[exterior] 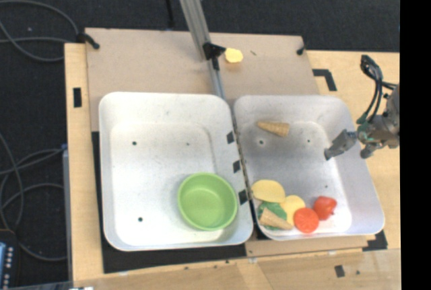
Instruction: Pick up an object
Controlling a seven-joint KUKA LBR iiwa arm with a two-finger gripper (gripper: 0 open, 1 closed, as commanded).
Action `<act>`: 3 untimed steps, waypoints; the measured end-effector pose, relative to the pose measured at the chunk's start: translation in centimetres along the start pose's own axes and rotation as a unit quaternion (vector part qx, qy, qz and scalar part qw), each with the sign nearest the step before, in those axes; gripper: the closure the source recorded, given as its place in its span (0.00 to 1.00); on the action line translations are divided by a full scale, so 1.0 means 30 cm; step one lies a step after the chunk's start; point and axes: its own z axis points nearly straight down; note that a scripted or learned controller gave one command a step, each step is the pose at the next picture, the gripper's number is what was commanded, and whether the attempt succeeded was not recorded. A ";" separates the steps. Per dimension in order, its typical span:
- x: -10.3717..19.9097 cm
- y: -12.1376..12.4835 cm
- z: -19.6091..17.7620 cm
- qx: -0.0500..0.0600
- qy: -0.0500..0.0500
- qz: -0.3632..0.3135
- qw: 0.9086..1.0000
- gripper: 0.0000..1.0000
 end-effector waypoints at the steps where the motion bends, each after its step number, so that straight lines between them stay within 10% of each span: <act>1: 0.000 0.000 0.000 0.000 0.000 0.000 1.000 0.00; 3: 0.012 -0.006 0.408 0.004 0.000 0.003 1.000 0.00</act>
